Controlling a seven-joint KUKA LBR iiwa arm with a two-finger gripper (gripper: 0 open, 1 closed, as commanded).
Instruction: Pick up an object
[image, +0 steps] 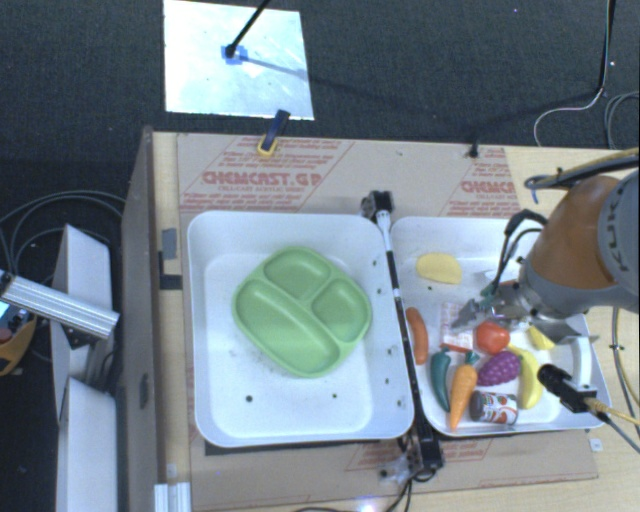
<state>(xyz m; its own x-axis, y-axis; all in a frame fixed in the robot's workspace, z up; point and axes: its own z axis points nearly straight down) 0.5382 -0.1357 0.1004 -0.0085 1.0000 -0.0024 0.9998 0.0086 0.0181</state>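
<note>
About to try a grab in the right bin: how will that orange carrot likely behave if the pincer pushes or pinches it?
The carrot looks like smooth moulded toy food, so probably stiff and light. Its tapered shape may slip out of a pinch towards the thin end. It lies against the green vegetable and purple grapes, so a push would likely shift them too.

- This looks like a robot lab, not a home.
- Two white bins sit on a cardboard sheet.
- Loose cables lie on dark carpet.
</note>
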